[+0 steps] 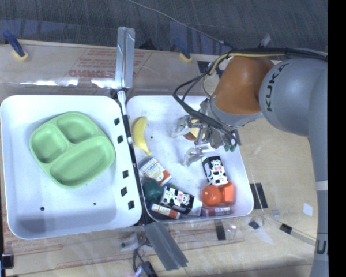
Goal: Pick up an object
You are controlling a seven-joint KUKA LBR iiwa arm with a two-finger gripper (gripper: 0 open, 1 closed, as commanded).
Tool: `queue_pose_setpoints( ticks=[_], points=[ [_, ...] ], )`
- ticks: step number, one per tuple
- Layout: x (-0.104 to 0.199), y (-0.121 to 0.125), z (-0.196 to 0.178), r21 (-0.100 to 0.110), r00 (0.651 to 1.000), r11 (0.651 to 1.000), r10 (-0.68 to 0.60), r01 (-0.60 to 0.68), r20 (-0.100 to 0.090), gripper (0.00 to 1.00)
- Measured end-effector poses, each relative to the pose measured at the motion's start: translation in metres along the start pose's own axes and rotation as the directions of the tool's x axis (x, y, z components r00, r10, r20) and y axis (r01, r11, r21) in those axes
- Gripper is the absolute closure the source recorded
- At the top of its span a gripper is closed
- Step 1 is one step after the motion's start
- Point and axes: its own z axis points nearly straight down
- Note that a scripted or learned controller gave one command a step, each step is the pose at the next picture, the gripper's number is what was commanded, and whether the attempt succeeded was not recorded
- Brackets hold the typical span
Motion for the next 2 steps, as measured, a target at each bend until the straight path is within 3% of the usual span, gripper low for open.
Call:
queue_pose_setpoints(
  ticks=[1,2],
  points=[
    [0.063,-0.024,0.0,0.002,0.995,0.995,0.099,-0.099,-0.002,0.0],
    [0.118,-0.016,0.0,0.001,0.971,0.971,0.241,-0.241,-0.001,0.0]
  ],
)
